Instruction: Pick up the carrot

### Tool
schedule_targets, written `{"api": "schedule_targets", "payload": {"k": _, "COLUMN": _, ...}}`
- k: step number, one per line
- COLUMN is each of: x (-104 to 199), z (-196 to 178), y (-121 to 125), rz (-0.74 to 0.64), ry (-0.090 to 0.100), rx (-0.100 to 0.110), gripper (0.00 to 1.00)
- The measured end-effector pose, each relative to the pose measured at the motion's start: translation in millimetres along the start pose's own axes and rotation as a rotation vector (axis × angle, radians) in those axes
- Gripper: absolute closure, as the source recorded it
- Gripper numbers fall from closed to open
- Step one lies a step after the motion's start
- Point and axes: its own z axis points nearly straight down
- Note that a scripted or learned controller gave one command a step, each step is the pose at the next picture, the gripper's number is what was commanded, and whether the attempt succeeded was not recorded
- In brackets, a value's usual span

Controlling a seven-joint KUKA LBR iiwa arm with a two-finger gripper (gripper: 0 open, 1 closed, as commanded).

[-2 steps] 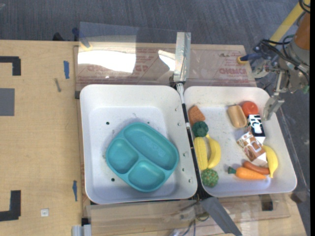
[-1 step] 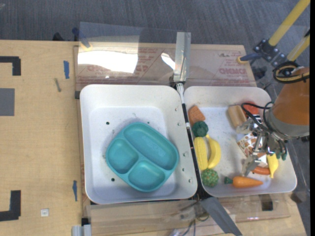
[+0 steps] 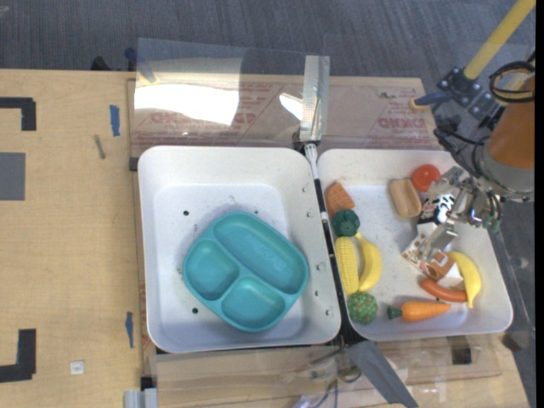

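Carrot (image 3: 422, 310) lies apart — below the jaws.

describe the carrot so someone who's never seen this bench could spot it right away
Look in the right-hand white bin, the one full of toy food, and go to its near edge. The carrot lies flat there, an orange cone with a small green stub at its left end. It sits just below a red-orange sausage and a banana, and right of a green broccoli.
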Motion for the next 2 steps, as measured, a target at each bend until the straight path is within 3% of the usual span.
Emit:
{"api": "schedule_targets", "payload": {"k": 1, "x": 0.8, "z": 13.5, "y": 37.4, "rz": 0.422, "ry": 0.016, "rx": 0.005, "gripper": 0.0}}
{"api": "schedule_targets", "payload": {"k": 2, "x": -21.6, "z": 14.0, "y": 71.6, "rz": 0.932, "ry": 0.045, "rx": 0.016, "gripper": 0.0}}
